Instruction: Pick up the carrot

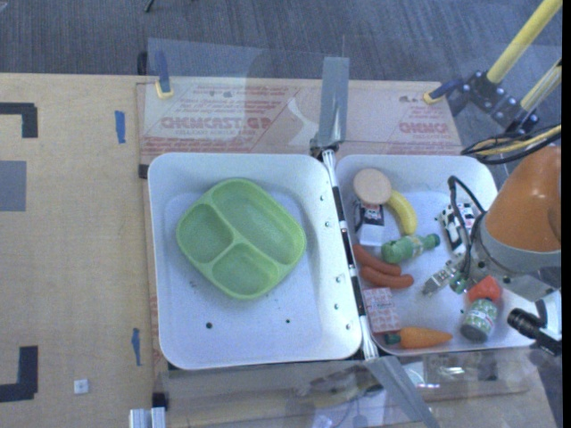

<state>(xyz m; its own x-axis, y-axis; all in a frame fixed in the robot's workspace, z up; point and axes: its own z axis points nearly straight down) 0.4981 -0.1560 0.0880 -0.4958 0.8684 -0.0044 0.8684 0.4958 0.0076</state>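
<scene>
Carrot: the carrot (423,336) lies flat at the near edge of the right bin (428,162), pointed tip toward the arm side, just beside the bin's front wall and not lifted at all.
Progress: nothing is picked yet by the look of it; reach, close and lift all remain.
Jaws: the gripper (443,278) hangs over the middle of the right bin, well short of the carrot; its tips are small and blurred against the clutter, so I cannot tell how wide the jaws stand, and nothing visibly sits between them.
Neighbours: a small red-and-white packet (381,308) sits just left of the carrot's thick end; a little bottle with a red cap (481,314) stands near its tip.
Edges: that front wall crowds the carrot's near side, so a descent probably wants to come from the bin's inner side.
Open room: bare white floor lies between the carrot and the sausages (384,270) above it.
Left bin: the left bin (268,341) holds a green divided plate (240,237), well apart from the action.
</scene>
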